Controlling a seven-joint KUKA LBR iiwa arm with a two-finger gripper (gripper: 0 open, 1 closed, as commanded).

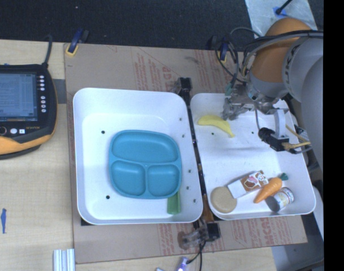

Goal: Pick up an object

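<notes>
The gripper (233,110) is seen low over the far part of the right bin (248,151), just right of the banana (216,124), and whether its jaws are open or closed cannot be told, since they are blurred against the bin's white floor. No contact between the gripper and the banana can be made out. At the near end of the same bin a round tan disc (223,199), a small brown-and-white packet (248,183), a carrot (268,189) and a small can (281,200) are grouped close together. In the left bin (93,151) a blue divided plate (145,164) is laid, with a green object (173,204) at its near right corner. A teach pendant (20,109) is placed on the bench at the far left.
</notes>
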